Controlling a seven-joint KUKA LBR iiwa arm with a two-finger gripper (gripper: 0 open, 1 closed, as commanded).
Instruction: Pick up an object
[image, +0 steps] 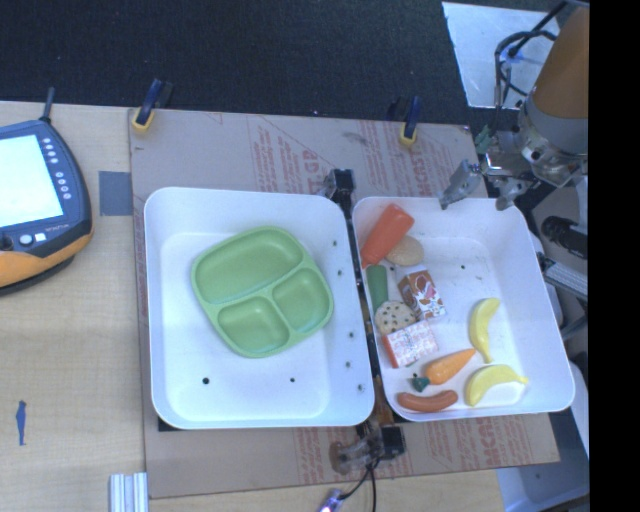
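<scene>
Fixed overhead camera, slanted down on both bins (160, 300).

Grey arm (560, 70) with orange band enters from upper right, wrist angled down-left; gripper (484, 186) at its end, both fingers spread apart, nothing between them

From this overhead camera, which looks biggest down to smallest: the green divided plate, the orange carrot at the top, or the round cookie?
1. Green divided plate
2. Orange carrot
3. Round cookie

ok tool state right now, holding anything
tool: open, nothing between its fingers, poised over the far edge of the right bin
</scene>
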